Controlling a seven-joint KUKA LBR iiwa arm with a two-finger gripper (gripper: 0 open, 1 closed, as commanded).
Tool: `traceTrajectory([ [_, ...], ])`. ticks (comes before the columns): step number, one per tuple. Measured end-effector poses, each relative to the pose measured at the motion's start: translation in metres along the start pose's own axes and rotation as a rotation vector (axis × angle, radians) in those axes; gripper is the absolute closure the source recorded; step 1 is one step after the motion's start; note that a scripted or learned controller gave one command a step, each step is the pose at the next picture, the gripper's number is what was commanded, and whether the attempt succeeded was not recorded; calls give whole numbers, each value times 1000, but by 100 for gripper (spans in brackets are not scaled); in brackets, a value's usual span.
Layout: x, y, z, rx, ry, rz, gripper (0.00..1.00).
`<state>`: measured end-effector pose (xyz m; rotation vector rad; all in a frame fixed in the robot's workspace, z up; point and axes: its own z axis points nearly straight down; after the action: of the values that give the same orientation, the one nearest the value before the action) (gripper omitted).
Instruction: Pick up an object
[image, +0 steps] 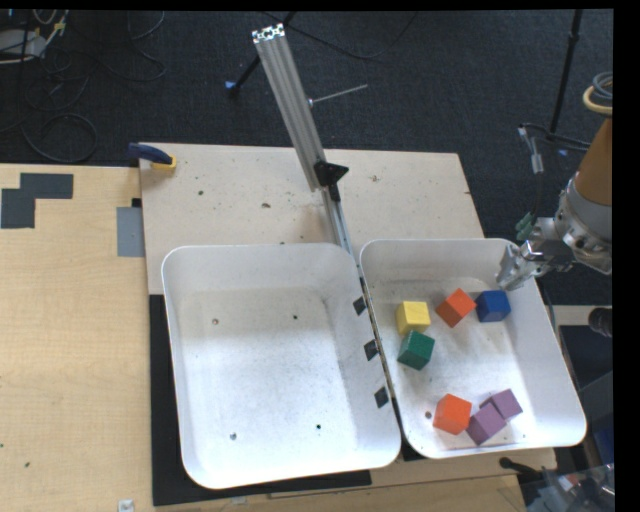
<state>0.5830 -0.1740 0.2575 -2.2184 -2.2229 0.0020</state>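
Two white bins sit side by side on the bench. The right bin (560, 400) carries seven blocks. One yellow block (412, 316) lies near the bin's left wall, with one green block (416, 350) just below it, close enough that they may be touching. Of the two orange blocks, the upper orange block (456, 307) is in the middle of the bin's far half, and one blue block (493, 306) lies just beside it toward the right wall. The lower orange block (452, 413) sits near the bin's front edge, with two purple blocks (494, 414) pressed together just to its right.

The left bin (200, 300) has small dark specks on its floor.

The gripper (518, 266) hangs over the right bin's far right corner, just above the blue block and apart from it. No block sits between its fingers; whether they are spread or closed I cannot tell.
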Motion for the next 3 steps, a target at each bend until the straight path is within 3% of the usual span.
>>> traceTrajectory([
  [2, 95, -9, 22, 4, 2, -1, 100],
  [3, 148, -14, 14, 2, 3, -2, 100],
])
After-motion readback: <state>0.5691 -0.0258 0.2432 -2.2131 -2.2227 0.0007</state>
